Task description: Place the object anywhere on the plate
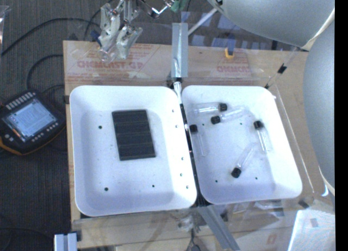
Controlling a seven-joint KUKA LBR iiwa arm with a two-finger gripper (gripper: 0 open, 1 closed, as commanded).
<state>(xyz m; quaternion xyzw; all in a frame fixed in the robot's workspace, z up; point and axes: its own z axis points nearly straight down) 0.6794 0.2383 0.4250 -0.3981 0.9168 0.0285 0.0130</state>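
- Arm [272, 5] bulk fills the upper right, and its grey body hangs over the far corner of the right bin [283, 184]; judged from here, any low sweep across could clip the bin wall and shift everything inside.
- Surface [217, 62] under the bins is a pale board with clear sheeting on it, so glare could hide the see-through tubes from the program.
- Left bin [87, 190] holds the plate [133, 134], a dark ribbed slab lying flat a little above the middle; it is small against the bin floor, so a loose drop could well land beside it on the white.
- Pincer [115, 46] hangs beyond the far edge of the left bin, above the board, well apart from the tubes; whether it is clenched or released I cannot tell, and nothing shows between its tips.
- Tubes [244, 160], clear with black caps, lie scattered in the right bin, several near each other at the top; they are round and slick-looking, so one may roll away, slip out, or come up with a neighbour.
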